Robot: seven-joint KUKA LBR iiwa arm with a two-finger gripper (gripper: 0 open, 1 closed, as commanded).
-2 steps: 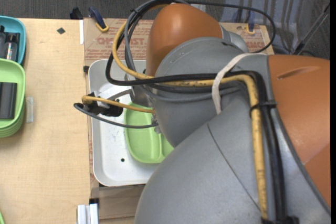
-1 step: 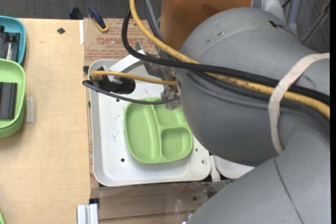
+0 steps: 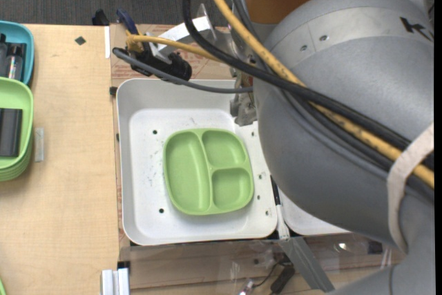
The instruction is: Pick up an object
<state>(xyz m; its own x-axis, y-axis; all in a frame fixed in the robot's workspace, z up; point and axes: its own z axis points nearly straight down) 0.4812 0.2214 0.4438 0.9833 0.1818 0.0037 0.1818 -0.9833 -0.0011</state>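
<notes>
1. Looming over the right half of the view, the grey arm carries yellow and black cables across its body and covers most of the right-hand bin, of which a white corner shows below it.
2. Sitting clear of the arm, the left white bin lies open to the camera, its floor scuffed with faint grey marks.
3. Resting flat on that bin's floor, roughly centred, is the green divided plate: three compartments, one long on the left and two smaller on the right, all bare.
4. I judge the plate to be light, stiff moulded plastic with a smooth, likely slippery surface, not fragile. Lying flat, it offers little to pinch; the raised outer rim or the ridges between compartments look like the best holds, one finger on each side.
5. A small metal part shows by the bin's far edge, possibly the gripper; I cannot tell how its jaws stand.
</notes>
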